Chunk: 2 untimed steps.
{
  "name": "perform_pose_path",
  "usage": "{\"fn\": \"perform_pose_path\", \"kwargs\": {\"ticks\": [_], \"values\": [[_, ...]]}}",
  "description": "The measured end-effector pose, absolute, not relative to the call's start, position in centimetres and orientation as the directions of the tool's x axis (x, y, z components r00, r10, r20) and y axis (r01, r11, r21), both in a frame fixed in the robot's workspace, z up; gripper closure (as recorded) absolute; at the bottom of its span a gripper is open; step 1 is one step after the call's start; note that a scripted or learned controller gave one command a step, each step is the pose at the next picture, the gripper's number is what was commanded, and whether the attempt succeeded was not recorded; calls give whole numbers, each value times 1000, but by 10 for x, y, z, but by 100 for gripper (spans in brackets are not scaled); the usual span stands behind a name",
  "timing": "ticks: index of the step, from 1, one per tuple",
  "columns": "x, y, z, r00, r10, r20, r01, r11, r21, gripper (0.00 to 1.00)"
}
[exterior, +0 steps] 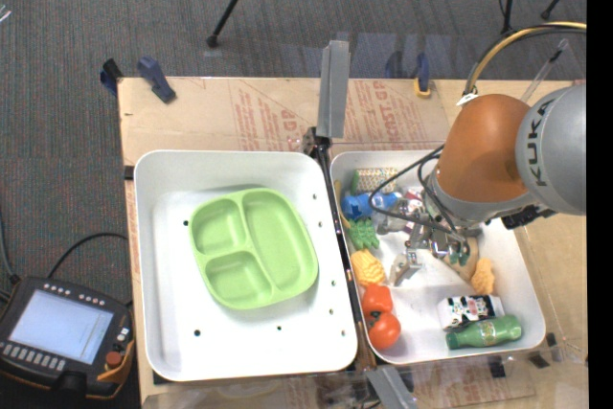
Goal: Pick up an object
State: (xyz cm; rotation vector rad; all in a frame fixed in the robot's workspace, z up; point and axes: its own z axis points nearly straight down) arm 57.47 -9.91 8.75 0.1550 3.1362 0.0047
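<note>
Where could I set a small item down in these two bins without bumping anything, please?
Left bin: the bare white floor around the green divided plate, widest along the front edge. Right bin: one open patch between the tomato and the milk carton. Its rear-left corner is crowded with toys, with the tool hanging over them.

Green divided plate, teach pendant
</note>
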Motion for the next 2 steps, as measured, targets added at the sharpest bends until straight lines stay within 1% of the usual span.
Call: {"fn": "perform_pose_path", "kwargs": {"ticks": [1,2], "values": [[614,-85,84,-984,177,22,176,984,-6,0],[595,-193,88,-966,258,0,258,966,-1,0]]}}
